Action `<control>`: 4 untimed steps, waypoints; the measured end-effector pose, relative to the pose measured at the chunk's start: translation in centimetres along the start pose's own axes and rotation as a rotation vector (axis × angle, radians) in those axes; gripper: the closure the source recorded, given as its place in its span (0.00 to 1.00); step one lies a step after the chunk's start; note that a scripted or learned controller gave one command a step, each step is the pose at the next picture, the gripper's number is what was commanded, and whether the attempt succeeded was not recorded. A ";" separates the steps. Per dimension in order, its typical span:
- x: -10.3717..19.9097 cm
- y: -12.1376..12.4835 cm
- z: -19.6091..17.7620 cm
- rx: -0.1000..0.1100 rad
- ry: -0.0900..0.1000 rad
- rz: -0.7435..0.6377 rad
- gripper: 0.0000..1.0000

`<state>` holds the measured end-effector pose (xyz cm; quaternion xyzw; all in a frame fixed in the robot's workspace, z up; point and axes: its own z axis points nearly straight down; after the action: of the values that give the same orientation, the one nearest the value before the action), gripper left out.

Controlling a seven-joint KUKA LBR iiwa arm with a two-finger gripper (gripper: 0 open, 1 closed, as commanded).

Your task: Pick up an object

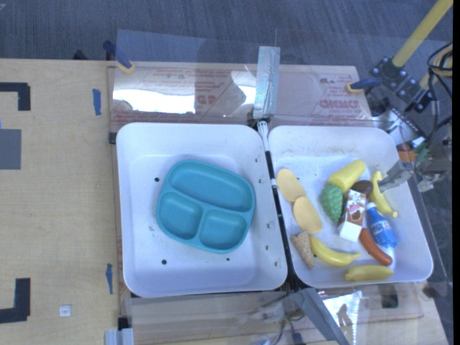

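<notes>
Lying untouched in the right bin [420, 264], the toy food shows that no pick has been made yet: nothing is lifted, and nothing sits between the gripper [384, 182] fingers. The gripper hangs at the bin's right side, its grey tips close to a small yellow banana [382, 195] and a dark brown piece [363, 188], and whether those tips are apart or together I cannot tell, since they are small and blurred. Judging from that position, the reach is under way and the grasp and lift are all left to do. Around that spot the things are crowded: a white and red carton [353, 215], a blue bottle [381, 228] and a red-orange sausage [376, 246] lie just beside one another, with a green broccoli [332, 201] and a yellow pepper [347, 174] to their left. Two more bananas [333, 252] [368, 272] curve along the front, and pale potato-like slices [291, 185] [307, 214] lie near the middle wall. Such packing may spoil a clean grip. The left bin [136, 264] holds a teal divided plate [205, 205].
</notes>
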<state>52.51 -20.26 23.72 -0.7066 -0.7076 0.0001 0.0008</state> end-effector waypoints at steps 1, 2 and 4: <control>0.5 4.3 13.6 -0.008 -0.003 0.044 0.00; 0.6 4.2 12.8 -0.006 -0.003 0.044 1.00; 2.7 12.5 15.2 0.039 -0.002 0.000 1.00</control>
<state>64.97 -17.54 8.52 -0.7063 -0.7076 0.0148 0.0139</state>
